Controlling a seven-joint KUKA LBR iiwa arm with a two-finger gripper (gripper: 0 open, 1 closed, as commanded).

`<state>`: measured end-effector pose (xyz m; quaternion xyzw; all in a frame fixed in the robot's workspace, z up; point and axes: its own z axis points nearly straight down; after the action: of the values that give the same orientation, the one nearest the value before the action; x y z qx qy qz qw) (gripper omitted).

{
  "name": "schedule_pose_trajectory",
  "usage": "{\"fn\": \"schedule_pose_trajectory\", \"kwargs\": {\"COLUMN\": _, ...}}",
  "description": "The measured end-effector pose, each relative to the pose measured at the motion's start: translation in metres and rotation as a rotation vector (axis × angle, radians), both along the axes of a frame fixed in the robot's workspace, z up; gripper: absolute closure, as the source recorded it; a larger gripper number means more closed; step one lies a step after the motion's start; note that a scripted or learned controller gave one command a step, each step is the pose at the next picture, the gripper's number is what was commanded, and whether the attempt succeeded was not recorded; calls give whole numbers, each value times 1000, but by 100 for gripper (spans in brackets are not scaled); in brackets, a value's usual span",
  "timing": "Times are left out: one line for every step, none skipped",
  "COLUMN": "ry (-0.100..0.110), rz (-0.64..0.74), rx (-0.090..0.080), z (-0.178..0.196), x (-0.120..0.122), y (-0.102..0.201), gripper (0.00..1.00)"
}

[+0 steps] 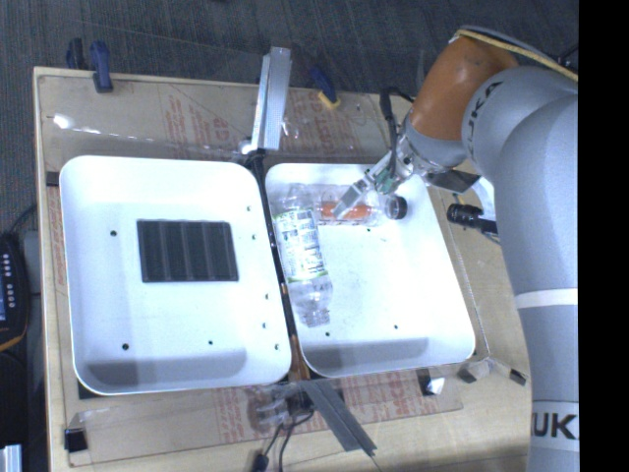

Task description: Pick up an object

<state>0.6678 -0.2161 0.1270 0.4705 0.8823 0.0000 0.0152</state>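
Observation:
A clear plastic bottle (300,254) with a green and white label lies along the left wall of the right bin (437,337), neck toward the front. At the back of that bin lies a small orange item (358,211) in what looks like clear wrapping. My gripper (368,193) reaches down from the right at the bin's back edge, right above the orange item and very close to it. The wrist and blur hide how the gripper stands at the item. Nothing is visibly lifted off the bin floor.
The left bin (88,273) holds a flat black ribbed panel (187,251). A metal bar (272,91) rises between the bins at the back. My grey arm (531,195) covers the bench's right side. Blue clamps (98,62) sit on the back edge.

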Motion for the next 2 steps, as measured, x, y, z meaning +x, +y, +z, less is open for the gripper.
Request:
{"fn": "schedule_pose_trajectory", "kwargs": {"ry": 0, "rz": 0, "rx": 0, "z": 0, "x": 0, "y": 0, "gripper": 0}}
{"fn": "schedule_pose_trajectory", "kwargs": {"ry": 16, "rz": 93, "rx": 2, "z": -13, "x": -4, "y": 2, "gripper": 0}}
